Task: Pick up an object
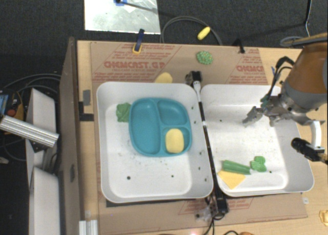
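Gripper (259, 112) over right bin (297, 180), fingers spread wide, empty. Green toy (237, 167) beside yellow wedge (231, 179): likely light, stiff, slick plastic; grasp across its narrow middle.

right bin (294, 175), near front edge: green veg piece (236, 167) lying flat, yellow wedge (231, 179) touching its underside, small green leafy bit (259, 163) at the veg's right end.

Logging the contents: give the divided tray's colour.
Teal blue; the divided tray shows plainly in the camera view.
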Robot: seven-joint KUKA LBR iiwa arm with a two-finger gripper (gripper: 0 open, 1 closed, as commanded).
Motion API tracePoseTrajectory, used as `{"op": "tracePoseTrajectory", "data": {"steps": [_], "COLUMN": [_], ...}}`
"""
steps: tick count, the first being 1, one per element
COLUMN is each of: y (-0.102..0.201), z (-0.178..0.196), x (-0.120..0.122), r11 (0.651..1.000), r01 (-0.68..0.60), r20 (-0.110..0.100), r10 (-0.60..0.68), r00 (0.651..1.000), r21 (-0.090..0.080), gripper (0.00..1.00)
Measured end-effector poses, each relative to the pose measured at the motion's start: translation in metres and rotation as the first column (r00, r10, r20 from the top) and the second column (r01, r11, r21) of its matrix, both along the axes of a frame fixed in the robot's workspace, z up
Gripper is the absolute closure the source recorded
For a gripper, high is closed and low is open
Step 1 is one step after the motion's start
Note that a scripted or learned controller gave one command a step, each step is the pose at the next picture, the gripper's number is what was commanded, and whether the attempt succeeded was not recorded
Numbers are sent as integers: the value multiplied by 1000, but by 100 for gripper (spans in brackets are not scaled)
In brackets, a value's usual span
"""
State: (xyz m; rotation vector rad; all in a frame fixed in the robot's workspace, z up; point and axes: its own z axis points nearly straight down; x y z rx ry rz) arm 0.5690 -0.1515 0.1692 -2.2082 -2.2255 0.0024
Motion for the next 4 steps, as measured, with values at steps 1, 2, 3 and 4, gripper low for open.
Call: {"op": "tracePoseTrajectory", "data": {"steps": [1, 2, 3, 4], "y": [-54, -47, -56, -55], "z": [69, -41, -83, -69], "x": [34, 47, -35, -29], "r11": [1000, 1000, 1000, 1000], "r01": [8, 3, 11, 6], "r20": [16, 4, -2, 10], "r10": [-8, -3, -11, -6], "r00": [1000, 1000, 1000, 1000], "r21": [-9, -3, -1, -5], "gripper": [0, 0, 0, 100]}}
